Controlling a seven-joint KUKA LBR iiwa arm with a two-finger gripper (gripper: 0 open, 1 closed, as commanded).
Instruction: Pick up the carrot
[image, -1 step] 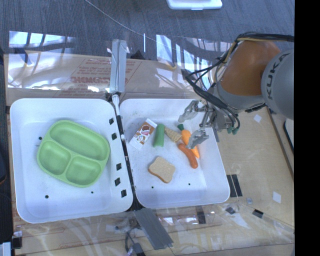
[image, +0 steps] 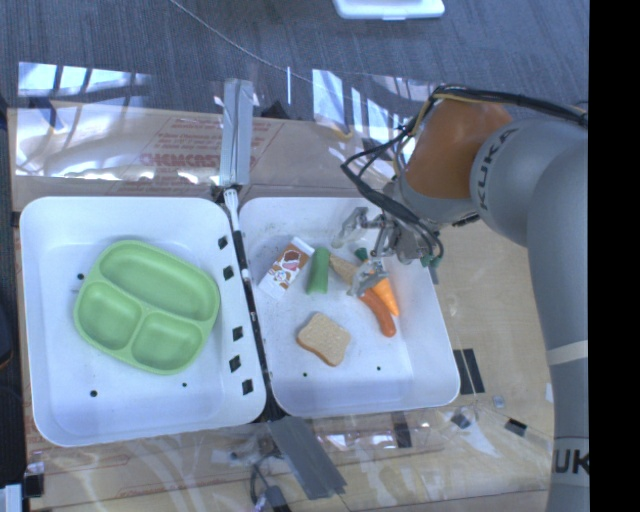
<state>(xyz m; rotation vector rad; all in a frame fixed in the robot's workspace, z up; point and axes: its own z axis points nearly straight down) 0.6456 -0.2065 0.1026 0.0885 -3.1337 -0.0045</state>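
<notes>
Two white bins sit side by side; the arm bends down, gripper touching the carrot, finger spread unclear.

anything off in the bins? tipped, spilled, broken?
Nothing stands out. Right bin: carrot, bread slice, green stick and small carton lie loose and apart, none visibly damaged or spilled. The hand sits at the carrot's upper end. Left bin: green divided plate lies flat.

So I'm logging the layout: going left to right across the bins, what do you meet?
Green plate → carton → green stick → bread → carrot.
</notes>
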